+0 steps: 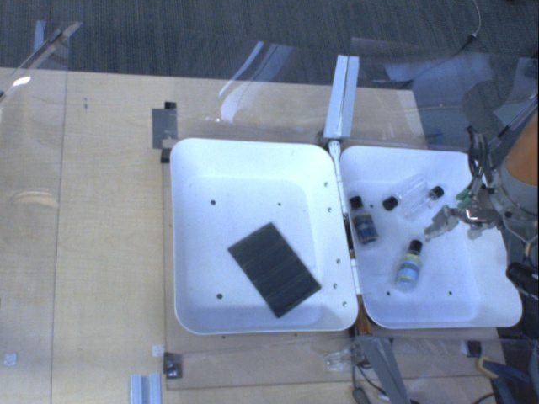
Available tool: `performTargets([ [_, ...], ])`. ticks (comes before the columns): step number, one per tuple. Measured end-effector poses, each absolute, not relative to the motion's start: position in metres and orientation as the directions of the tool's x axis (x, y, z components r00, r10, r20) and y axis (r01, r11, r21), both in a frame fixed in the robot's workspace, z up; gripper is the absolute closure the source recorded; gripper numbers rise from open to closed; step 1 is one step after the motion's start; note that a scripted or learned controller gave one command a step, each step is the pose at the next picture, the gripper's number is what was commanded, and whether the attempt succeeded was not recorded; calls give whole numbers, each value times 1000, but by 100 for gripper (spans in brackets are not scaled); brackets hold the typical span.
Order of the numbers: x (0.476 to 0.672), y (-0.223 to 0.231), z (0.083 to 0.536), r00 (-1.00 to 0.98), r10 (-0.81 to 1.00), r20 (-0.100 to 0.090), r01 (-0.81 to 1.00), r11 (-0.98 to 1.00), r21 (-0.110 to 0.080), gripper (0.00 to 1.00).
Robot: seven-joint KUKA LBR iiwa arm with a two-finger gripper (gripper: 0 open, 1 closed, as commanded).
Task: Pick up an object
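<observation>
A robotics laboratory work cell, viewed obliquely from above. A pale wooden bench (84, 251) carries two shallow white bins: the left bin (194, 175) and the right bin (505, 310) sit side by side, touching along their inner edges. An aluminium profile bar (341, 99) runs away from the seam between them, and small metal brackets (165, 124) are fixed to the benchtop. Transparent guard panels (253, 66) stand around the bench. Grey carpet (210, 15) with a loose cable (472, 15) covers the floor beyond, and the grey robot arm (505, 200) enters at right.
</observation>
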State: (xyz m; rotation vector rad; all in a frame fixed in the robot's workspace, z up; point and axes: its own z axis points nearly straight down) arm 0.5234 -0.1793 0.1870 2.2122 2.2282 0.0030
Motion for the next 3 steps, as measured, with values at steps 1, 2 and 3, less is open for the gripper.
performTargets([
  [1, 535, -136, 95, 23, 1000, 0, 1000, -23, 7, 0],
  [2, 537, -135, 106, 20, 1000, -1, 1000, -20, 12, 100],
  [3, 554, -166, 90, 159, 987, 1, 987, -159, 14, 100],
])
